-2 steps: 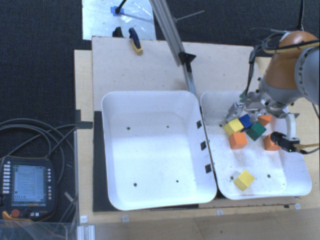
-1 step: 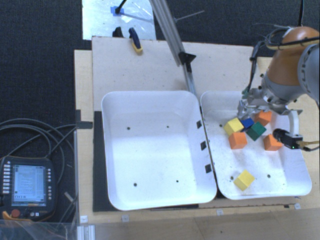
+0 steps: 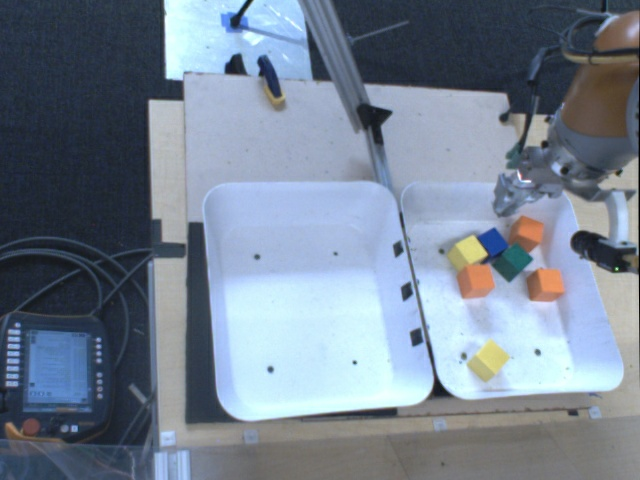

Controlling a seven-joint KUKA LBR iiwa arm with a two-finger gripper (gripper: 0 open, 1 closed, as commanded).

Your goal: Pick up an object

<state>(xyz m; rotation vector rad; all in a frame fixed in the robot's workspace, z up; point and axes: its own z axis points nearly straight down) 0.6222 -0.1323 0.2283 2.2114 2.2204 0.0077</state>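
Several small blocks lie in the right bin (image 3: 590,353). A yellow block (image 3: 466,252), a blue block (image 3: 492,241), a green block (image 3: 513,262) and an orange block (image 3: 527,232) crowd together near its back. Another orange block (image 3: 476,280) sits just in front of them, and a third orange one (image 3: 545,284) lies to the right. A second yellow block (image 3: 489,359) rests alone near the front. My gripper (image 3: 511,195) hangs over the back of the right bin, just above and behind the cluster, with nothing seen between its fingers.
The left bin (image 3: 300,298) stands beside the right one, sharing a middle rim. A slanted metal pole (image 3: 335,48) crosses the back of the bench. A teach pendant (image 3: 55,368) with cables lies at the far left.
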